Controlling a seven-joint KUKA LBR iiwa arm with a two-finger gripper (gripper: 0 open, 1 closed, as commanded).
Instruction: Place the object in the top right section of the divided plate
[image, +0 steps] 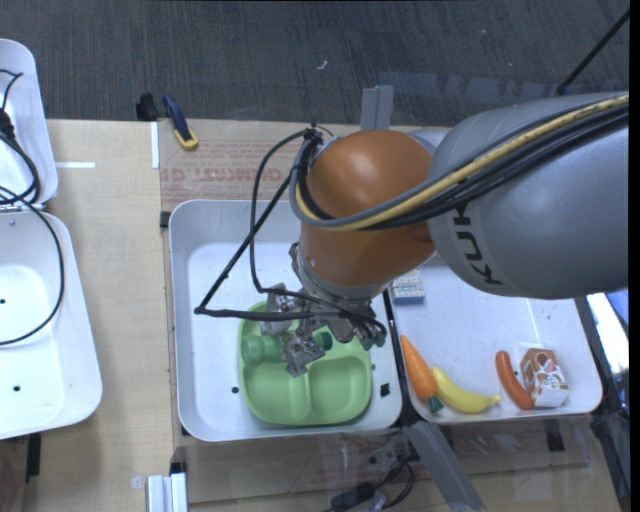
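A large grey arm (530, 190) with an orange wrist band (365, 210) reaches in from the right and hangs over the left white bin (185, 330), covering much of its upper right part. Using that bin as the landmark: a green divided plate (305, 385) lies inside it against the lower wall, slightly right of centre, with bare bin floor to its left and above it. The gripper (300, 350) sits directly over the plate's upper sections, and its metal parts hide what lies beneath; whether its fingers are parted or closed, or whether anything is between them, cannot be told. A green rounded object (258, 347) rests in the plate's upper left section, just left of the gripper. A black cable (235, 265) loops from the wrist down across the bin floor. To the right of the landmark bin, touching it, stands the second white bin (590, 400); it contains a carrot (418, 367) and a banana (462, 392) near the shared wall, a sausage (513, 380) and a small carton (542, 375) further right, and a small packet (408, 291) higher up.
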